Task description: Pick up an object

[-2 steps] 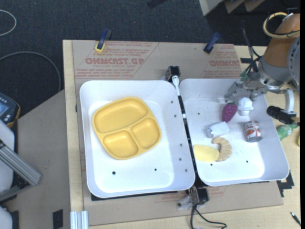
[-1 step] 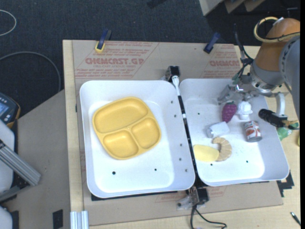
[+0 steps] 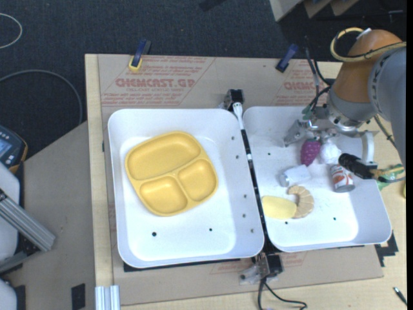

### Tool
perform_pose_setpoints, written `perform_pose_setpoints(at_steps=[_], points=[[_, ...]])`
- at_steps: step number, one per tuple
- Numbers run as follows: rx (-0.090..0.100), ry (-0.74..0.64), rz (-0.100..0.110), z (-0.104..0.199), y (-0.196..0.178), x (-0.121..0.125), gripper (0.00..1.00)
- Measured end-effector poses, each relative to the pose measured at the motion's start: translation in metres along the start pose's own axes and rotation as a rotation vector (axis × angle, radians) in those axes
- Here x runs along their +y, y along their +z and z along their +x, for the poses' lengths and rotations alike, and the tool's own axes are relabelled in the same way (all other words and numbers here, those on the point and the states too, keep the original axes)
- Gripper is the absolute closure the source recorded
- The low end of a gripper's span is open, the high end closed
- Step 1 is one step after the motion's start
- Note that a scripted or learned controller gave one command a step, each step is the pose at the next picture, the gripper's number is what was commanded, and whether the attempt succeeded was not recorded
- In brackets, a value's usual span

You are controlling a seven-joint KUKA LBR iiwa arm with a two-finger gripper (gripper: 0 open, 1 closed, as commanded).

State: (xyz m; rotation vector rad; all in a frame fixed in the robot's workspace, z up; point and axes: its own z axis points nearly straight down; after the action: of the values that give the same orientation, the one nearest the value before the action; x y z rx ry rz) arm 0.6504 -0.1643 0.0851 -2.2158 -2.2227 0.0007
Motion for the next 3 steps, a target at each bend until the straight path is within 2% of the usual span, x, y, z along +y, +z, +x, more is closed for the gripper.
perform_pose_setpoints(at_steps=[1, 2, 3], points=[[0.001, 0.001, 0.004, 0.048, -0.009, -0.055, 0.00], [-0.003, 0.002, -0.006, 0.034, 0.001, -0.026, 0.00], [-0.003, 0.003, -0.008, 0.035, -0.011, -0.026, 1.00]])
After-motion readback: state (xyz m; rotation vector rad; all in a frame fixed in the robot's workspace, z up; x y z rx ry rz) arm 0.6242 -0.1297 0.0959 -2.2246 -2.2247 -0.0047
